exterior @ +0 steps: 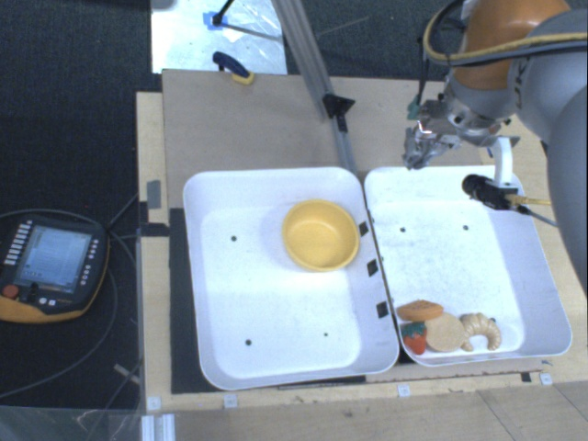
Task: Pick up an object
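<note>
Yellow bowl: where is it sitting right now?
The yellow bowl sits in the left bin, in its upper right part near the divide with the right bin, far from the food pieces in that bin's near corner.

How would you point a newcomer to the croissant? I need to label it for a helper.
Start at the right-hand white bin and go to its near corner, where a few small food items are clustered. The croissant is the rightmost one: pale tan and curved, beside a flat round biscuit.
</note>
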Controlling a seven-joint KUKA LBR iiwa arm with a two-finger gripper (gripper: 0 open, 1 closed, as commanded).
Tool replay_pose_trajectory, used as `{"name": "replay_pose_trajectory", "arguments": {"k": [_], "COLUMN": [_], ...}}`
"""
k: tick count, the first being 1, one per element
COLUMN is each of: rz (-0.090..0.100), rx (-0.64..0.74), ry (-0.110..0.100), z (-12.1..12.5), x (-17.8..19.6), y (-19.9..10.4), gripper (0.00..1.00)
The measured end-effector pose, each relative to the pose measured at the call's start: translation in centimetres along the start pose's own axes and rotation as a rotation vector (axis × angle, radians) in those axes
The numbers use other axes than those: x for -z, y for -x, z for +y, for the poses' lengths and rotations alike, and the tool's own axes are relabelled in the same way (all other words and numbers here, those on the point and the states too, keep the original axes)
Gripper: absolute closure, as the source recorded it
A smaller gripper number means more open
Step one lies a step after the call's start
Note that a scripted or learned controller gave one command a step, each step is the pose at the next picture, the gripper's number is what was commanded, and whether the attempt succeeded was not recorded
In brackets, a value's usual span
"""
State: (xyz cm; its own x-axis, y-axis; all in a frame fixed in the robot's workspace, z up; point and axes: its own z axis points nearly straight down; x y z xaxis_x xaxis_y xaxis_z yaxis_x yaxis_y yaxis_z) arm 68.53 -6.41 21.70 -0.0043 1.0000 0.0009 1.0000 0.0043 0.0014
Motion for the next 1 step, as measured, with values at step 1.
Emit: {"name": "replay_pose_trajectory", "arguments": {"k": [1], "rz": [0.000], "rx": [0.000], "ry": [0.000], "z": [0.00], "x": [0.76], "y": [-4.40], "gripper": [1.00]}}
